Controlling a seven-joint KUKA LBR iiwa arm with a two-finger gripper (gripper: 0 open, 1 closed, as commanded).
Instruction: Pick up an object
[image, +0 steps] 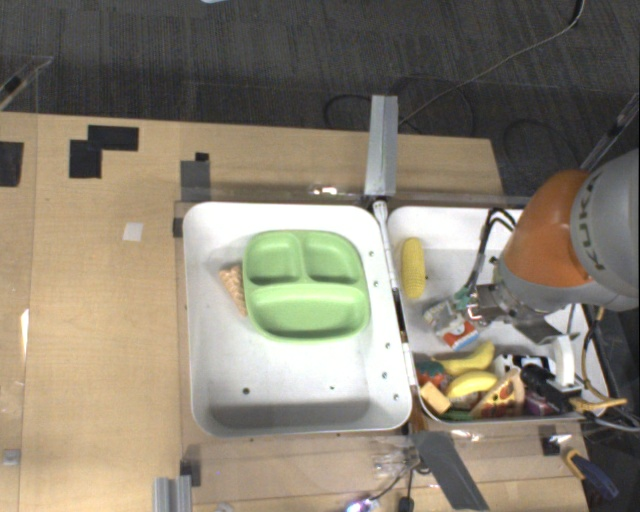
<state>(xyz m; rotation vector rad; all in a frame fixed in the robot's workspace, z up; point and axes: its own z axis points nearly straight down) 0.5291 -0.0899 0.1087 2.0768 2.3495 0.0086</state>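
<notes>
The grey arm with its orange band reaches down into the right bin from the right. Its gripper sits low in the middle of that bin, over a clear crinkled wrapper with a red piece. Just below lie two yellow bananas among several small toy foods. A yellow corn cob lies apart at the bin's upper left.
The left bin holds a green divided plate with a tan waffle-like piece tucked at its left edge. A metal post stands behind the wall between the bins. Cables trail at the right.
</notes>
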